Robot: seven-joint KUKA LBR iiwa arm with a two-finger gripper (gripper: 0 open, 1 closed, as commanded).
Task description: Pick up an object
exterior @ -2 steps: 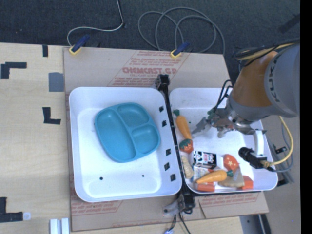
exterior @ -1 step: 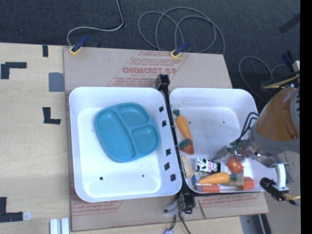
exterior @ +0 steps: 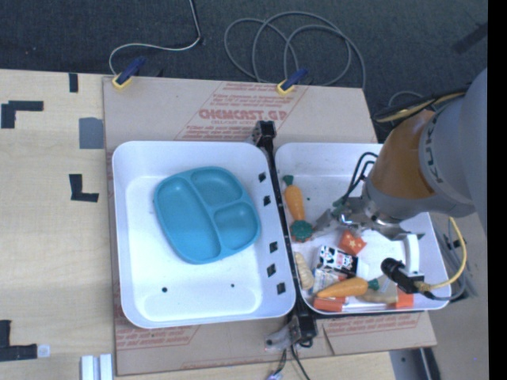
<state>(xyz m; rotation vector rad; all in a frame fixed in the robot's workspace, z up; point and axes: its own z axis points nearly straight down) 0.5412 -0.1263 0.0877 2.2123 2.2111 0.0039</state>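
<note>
Hand low in right bin, grip state unclear, just beside toy carrot, blue divided plate in left bin

The grey arm wears an orange band, with black and yellow cables trailing beside it.

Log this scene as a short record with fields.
left bin: holds a blue divided plate
right bin: holds small toys, among them a carrot near the divider and another carrot near the front
arm: reaches in from the right, over the right bin
tool: low among the toys; grip unclear
</note>
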